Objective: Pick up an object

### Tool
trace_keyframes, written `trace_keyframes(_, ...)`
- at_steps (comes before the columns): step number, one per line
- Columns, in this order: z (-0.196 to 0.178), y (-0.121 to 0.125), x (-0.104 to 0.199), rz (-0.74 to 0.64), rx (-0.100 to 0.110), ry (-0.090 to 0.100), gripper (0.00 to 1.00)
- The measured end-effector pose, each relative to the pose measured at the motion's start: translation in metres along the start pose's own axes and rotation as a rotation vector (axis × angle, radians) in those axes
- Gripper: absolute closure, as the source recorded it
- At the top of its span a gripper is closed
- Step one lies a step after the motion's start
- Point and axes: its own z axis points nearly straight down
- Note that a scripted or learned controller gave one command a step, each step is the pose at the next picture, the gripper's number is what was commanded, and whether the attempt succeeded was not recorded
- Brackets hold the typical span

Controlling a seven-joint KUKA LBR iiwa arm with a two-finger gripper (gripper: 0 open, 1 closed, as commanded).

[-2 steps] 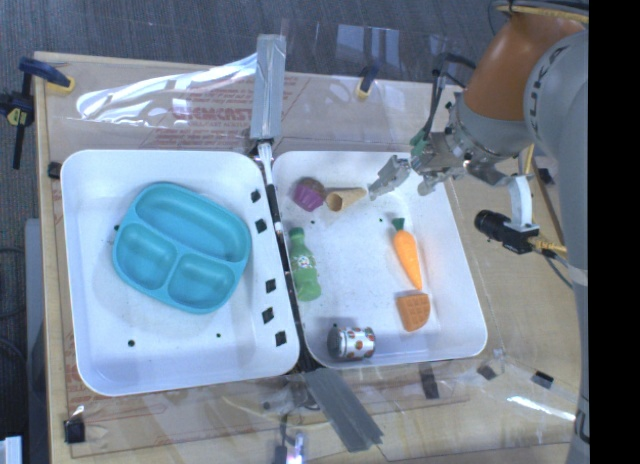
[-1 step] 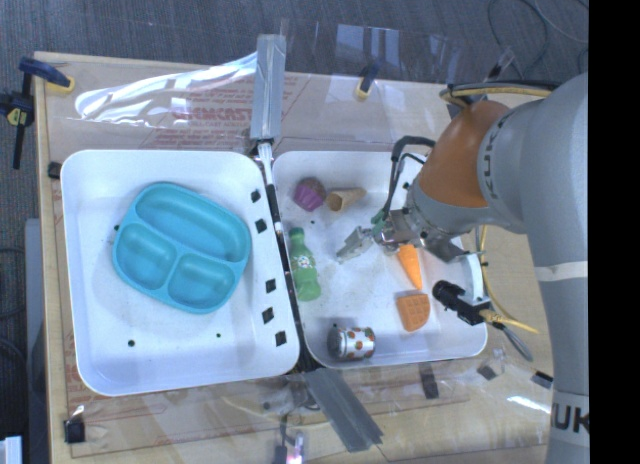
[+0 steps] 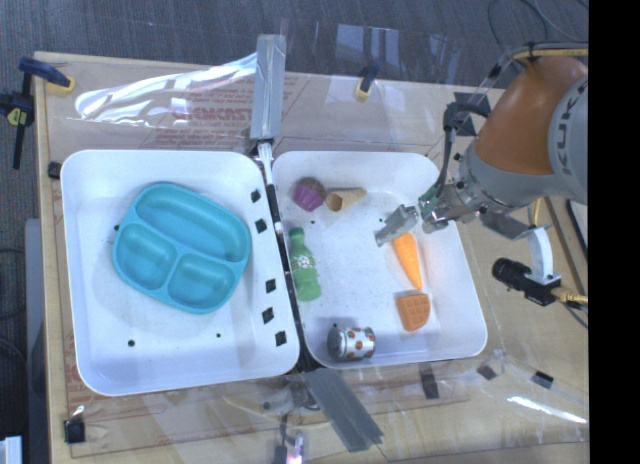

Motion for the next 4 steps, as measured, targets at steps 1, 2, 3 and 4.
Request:
trace_keyframes(1,0.124,0.02,-0.001,-0.038,0.002,0.001,0.0)
trace_keyframes(2,-0.004,0.022,-0.004,-0.095,0.0,0.0,0.0)
trace_keyframes(3,0.122,0.012,0.001,0.091,0.005,0.003,0.0)
trace_keyframes(4,0.0,0.018,-0.003,-0.096,0.0,0.0,0.0)
